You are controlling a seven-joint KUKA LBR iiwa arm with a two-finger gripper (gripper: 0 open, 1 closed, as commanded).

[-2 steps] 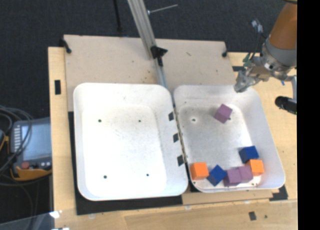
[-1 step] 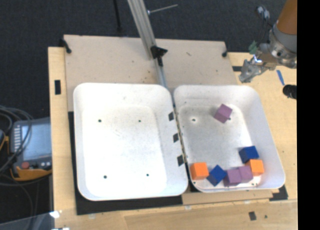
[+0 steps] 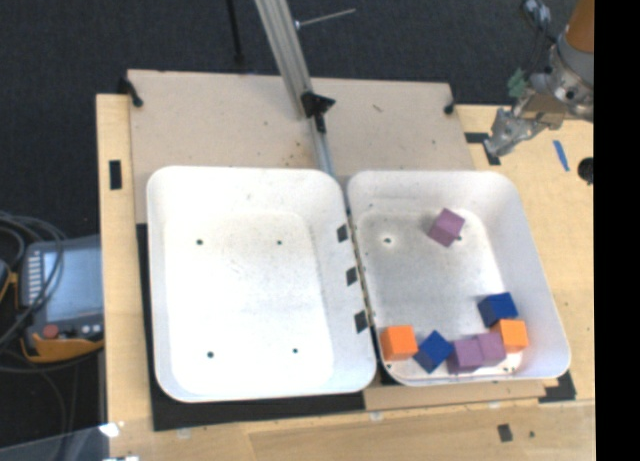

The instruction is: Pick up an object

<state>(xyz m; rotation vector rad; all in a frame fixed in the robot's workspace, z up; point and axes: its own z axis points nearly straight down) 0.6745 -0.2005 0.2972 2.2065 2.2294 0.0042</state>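
Hovering: jaws (image 3: 507, 136) beyond right bin (image 3: 520, 199) | opening unclear | touching nothing

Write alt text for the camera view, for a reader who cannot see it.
A robot gripper hangs over the bench beyond the far right corner of the right bin, which holds a lone purple block and a cluster of orange, blue and purple blocks along its near edge. The left bin sits beside it.
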